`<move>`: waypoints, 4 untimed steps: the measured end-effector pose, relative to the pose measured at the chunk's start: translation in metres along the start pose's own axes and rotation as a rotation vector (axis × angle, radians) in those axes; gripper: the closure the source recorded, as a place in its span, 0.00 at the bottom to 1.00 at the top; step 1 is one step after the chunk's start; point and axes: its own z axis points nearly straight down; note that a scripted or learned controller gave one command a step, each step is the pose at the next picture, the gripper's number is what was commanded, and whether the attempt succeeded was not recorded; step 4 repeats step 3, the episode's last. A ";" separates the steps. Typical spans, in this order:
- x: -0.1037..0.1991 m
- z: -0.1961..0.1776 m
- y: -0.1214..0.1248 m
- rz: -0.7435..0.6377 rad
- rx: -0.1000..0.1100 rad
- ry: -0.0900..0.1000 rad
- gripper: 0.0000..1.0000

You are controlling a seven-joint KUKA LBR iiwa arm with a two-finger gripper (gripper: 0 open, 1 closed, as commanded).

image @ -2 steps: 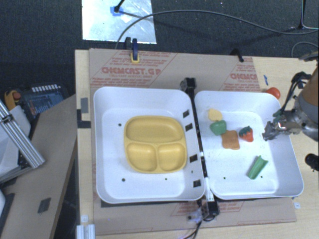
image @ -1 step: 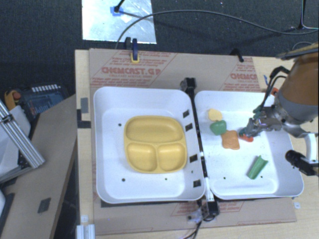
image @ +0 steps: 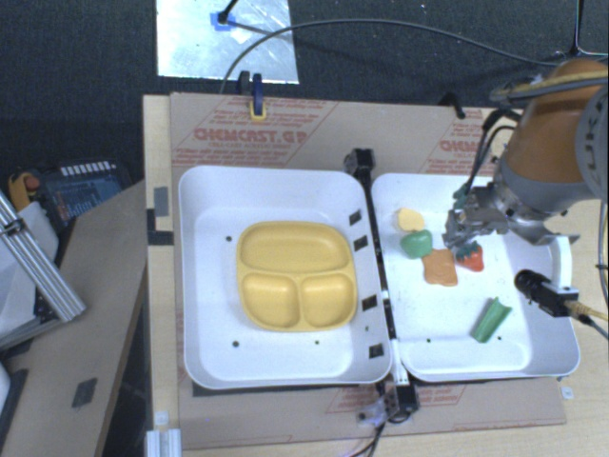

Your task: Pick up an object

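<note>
Red piece (image: 472, 259) lies under the pincer (image: 461, 239); its grip state cannot be told

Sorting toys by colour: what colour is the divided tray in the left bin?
Yellow divided plastic tray, camera view.

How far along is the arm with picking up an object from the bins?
Done: the grey arm's gripper is low in the right white bin, just above the small red piece. In hand: nothing visibly; the red piece, orange flat piece, round green piece, yellow piece and long green piece all lie on the bin floor. Left: gripping and lifting one.
</note>
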 end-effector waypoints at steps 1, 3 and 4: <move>0.056 0.006 0.025 -0.001 0.000 0.002 1.00; 0.163 -0.013 0.050 -0.001 0.000 0.002 1.00; 0.163 -0.013 0.050 -0.001 0.000 0.002 1.00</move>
